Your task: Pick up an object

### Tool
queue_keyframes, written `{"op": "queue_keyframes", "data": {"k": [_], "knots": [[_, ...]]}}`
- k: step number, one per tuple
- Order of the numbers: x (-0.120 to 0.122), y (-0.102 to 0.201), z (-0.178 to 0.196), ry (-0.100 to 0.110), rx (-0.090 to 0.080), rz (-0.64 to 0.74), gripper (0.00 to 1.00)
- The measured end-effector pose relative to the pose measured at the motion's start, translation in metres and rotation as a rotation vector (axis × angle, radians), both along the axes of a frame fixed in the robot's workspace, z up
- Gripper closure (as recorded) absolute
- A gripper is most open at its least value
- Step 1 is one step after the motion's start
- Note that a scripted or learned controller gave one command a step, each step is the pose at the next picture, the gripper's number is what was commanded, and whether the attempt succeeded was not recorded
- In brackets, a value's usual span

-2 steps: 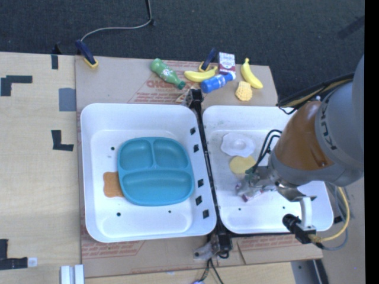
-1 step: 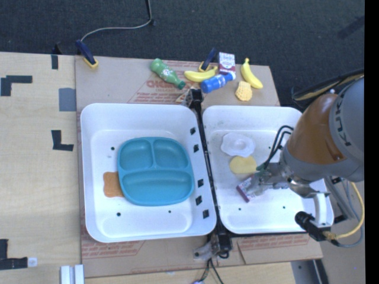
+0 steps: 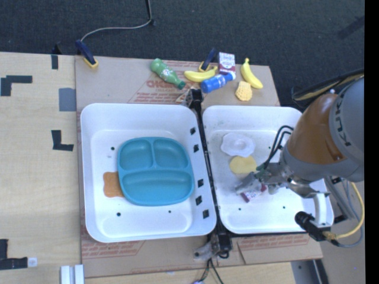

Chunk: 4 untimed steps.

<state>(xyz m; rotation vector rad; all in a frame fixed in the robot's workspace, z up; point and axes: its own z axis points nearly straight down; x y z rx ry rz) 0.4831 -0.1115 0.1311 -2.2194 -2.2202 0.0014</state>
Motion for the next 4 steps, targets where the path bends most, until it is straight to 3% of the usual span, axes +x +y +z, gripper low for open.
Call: {"op": "queue_keyframes", "data": {"k": [1, 2, 3, 4], "knots": [[0.01, 0.009, -0.042, -0.01, -0.008, -0.004, 0.0], [0.013, 0.01, -0.031, -0.018, -0.008, -0.003, 1.0], [0.004, -0.009, 0.045, -0.002, -0.002, -0.001, 1.0], [0.004, -0.009, 0.044, -0.001, -0.002, -0.001, 0.0]]}}
